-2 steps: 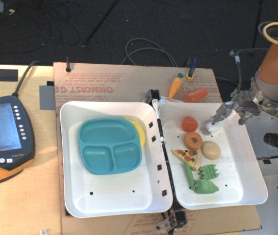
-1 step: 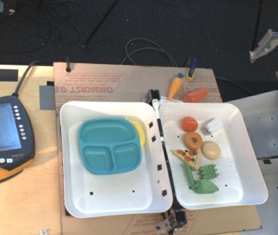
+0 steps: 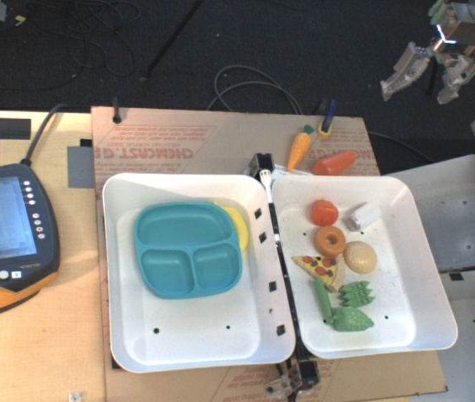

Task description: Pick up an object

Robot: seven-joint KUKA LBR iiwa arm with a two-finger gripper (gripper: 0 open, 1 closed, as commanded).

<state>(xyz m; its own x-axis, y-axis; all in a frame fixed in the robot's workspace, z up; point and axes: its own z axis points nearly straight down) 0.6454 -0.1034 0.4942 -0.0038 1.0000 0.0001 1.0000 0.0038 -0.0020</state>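
While the arm sits off at the upper right, both bins lie uncovered below.
Gripper [image 3: 434, 67]: high above the dark floor, well apart from the bins, its two fingers spread and nothing between them.
Surroundings: a tablet [image 3: 7, 233] lies left of the bins; a carrot [image 3: 299, 150] and a red pepper [image 3: 334, 162] lie on the cardboard just behind the right bin [image 3: 425, 308].
Left bin [image 3: 178, 342]: one teal divided plate [image 3: 189, 249] lies over one yellow piece [image 3: 239, 225] showing at its right edge.
Right bin items: one red tomato [image 3: 324, 212], one white block [image 3: 363, 217], one donut [image 3: 331, 241], one tan bun [image 3: 360, 257], one pizza slice [image 3: 318, 266], one green pod [image 3: 324, 298], two green leafy pieces [image 3: 354, 308].
Layout: the donut touches the pizza slice; the leafy pieces sit together near the bin's front.
Obstruction: nothing lies on top of these items.
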